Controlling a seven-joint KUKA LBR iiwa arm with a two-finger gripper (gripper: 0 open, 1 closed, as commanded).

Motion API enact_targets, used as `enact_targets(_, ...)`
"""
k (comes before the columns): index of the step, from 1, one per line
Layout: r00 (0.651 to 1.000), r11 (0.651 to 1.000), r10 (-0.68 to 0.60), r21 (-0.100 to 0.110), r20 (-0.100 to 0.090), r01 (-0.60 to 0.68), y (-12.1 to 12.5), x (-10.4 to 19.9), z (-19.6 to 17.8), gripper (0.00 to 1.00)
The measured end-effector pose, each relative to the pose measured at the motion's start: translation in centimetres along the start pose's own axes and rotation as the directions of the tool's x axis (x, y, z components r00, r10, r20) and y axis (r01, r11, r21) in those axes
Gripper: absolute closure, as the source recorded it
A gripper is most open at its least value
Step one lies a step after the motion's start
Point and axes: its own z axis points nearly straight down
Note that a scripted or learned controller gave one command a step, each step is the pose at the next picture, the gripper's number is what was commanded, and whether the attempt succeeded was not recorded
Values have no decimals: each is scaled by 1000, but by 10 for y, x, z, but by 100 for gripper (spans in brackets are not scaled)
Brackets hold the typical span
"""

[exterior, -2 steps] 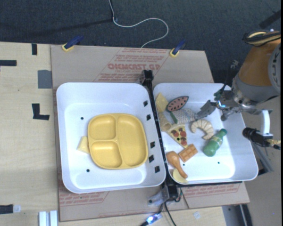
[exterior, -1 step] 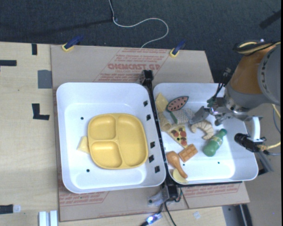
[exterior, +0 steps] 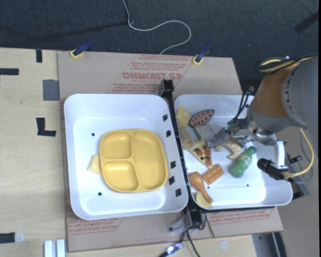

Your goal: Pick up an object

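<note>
Grey arm with orange band (exterior: 281, 98) reached in from the right and sat low over the right shallow white plastic bin (exterior: 267, 197). The two-finger gripper (exterior: 224, 137) pointed left into the clutter near the bin's middle. Tool state: cannot tell; nothing could be seen gripped.

Candidate objects were all crowded in the right bin, presumably so that any descent lands near something. A green plastic bottle (exterior: 241, 163) lay on its side, tilted, just below the wrist. A dark leaf-shaped piece with red speckles (exterior: 201, 117) sat toward the bin's upper left. A small pale piece with red dots (exterior: 204, 153) lay just left of the gripper tip. An orange waffle-textured block (exterior: 213, 173) and an orange carrot-like piece (exterior: 198, 181) lay lower, close together. Several pale yellow pieces (exterior: 184, 114) lay along the left wall.

The left shallow white plastic bin (exterior: 77, 111) held a yellow three-compartment plastic tray (exterior: 133, 160), with a pale yellow flat piece (exterior: 94, 165) tucked partly under its left edge; likely the drop-off side.

Judgement: the approach looked aimed at the cluster between the speckled pieces and the bottle. No grasp yet evident. Risk: neighbours touch closely, so a closing grip might nudge rather than capture.
</note>
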Motion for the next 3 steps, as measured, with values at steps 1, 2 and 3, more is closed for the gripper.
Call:
enact_targets(1, 1000, 1000, -1, 0, -1, 1, 0, 1, -11, 100)
enact_targets(2, 1000, 1000, 0, -1, -2, 0, -4, -2, -55, 100)
enact_targets(3, 1000, 1000, -1, -4, -1, 1, 4, -2, -116, 100)
